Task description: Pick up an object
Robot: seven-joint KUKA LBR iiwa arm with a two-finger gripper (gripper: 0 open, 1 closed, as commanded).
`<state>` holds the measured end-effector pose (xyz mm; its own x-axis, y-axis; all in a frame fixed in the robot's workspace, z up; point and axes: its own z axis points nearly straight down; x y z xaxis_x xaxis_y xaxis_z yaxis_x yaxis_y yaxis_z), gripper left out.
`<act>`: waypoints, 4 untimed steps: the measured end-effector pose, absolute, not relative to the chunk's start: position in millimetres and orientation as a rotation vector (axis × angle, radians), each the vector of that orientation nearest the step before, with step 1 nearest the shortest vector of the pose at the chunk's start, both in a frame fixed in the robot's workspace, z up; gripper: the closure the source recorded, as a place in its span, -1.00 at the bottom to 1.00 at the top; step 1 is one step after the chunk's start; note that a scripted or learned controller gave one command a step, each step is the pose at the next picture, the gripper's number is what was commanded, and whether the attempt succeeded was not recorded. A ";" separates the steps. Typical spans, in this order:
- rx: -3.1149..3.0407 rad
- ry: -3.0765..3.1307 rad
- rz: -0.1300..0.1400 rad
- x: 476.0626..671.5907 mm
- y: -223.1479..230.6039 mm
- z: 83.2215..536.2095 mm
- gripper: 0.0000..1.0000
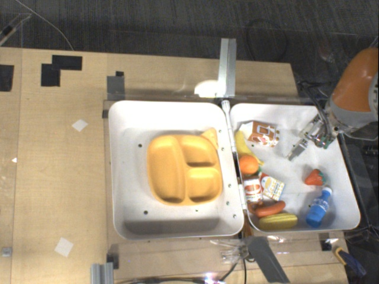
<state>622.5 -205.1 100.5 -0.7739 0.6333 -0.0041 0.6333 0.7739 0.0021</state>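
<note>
Wooden bench (53, 176), dark carpet behind, two white bins (124, 158) — hand (302, 144) over right bin, grip unclear

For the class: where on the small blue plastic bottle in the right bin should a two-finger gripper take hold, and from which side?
Probably across the middle of the small blue plastic bottle, coming straight down. It lies tilted on its side near the right white bin's wall, so jaws should close across its narrow width.

The arm (355, 93) is cut off by the picture's right edge, a yellow item (209, 137) at the left bin's (118, 176) right wall sits half hidden behind the yellow tray (182, 169), and package labels are too small to read.
</note>
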 end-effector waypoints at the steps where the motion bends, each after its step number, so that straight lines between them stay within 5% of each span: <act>1: 1.488 2.753 0.006 581.3 -205.5 87.5 -1.00; 2: 1.511 2.747 0.003 656.1 -204.7 85.4 -1.00; 3: 1.224 2.883 0.004 618.6 -179.0 87.1 -1.00; 4: 1.119 2.932 0.002 655.8 -201.0 86.5 -1.00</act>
<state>655.8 -201.0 86.5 -0.7456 0.6664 -0.0031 0.6664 0.7456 0.0024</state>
